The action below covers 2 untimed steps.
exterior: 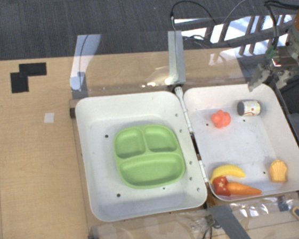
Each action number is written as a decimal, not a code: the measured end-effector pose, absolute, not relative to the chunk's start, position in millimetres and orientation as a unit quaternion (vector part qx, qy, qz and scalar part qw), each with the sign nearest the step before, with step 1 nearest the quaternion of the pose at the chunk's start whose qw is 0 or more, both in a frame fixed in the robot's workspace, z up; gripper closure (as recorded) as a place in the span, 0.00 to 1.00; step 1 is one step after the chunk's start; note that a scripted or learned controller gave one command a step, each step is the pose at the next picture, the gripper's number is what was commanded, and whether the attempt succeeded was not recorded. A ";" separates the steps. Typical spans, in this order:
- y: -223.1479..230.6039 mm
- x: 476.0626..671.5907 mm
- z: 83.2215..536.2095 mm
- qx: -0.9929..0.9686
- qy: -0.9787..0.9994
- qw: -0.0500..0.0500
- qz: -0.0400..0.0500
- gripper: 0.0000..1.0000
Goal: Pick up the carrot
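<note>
- Camera view shows the carrot (243,188) lying flat in the near left corner of the right bin (248,137), tight by the wall.
- My hand (265,76) is up at the far right edge of that bin, well apart from the carrot. I cannot tell if it is gripping or let go.
- The red thing (220,185) touches the carrot's fat end, and the banana (229,171) lies just behind it. I could grab one of those by mistake, or push them all into a heap.
- The bin wall is so close that I might bump it on the way down.
- The carrot looks smooth and pointy, so it could slip out or roll.
- The little can (249,108) and the orange toy (221,119) sit near my way across. I could knock them.
</note>
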State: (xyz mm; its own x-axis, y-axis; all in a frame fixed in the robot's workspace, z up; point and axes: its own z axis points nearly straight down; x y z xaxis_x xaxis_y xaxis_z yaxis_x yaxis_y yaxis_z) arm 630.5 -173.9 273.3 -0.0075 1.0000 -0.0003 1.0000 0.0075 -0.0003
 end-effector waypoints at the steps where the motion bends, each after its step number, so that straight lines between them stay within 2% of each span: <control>1: -170.6 565.4 194.0 0.709 0.706 -0.001 -0.001 0.00; 2: -112.0 516.3 229.9 0.671 0.742 -0.001 0.000 0.00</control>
